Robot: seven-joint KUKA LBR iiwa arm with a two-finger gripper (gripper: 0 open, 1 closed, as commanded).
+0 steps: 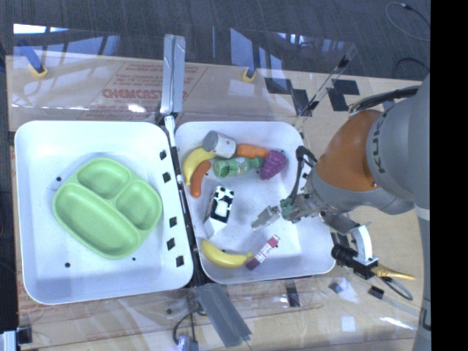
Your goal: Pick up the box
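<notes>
My camera gives an evenly lit, fairly bright view. Both white bins (44, 269) are close to overexposed, with soft, faint shadows under their contents. The clear panels (292, 57) behind the bins carry blue-white streaks of glare. Focus is moderate overall; small items look slightly soft and grainy.

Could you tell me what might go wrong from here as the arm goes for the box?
1. The box lies well to the left of the tool, so closing here would probably catch nothing.
2. A banana and a small maroon-ended item lie just below; a low sweep could knock them.
3. The box sits tilted near the bin's left wall, which may crowd the approach.
</notes>
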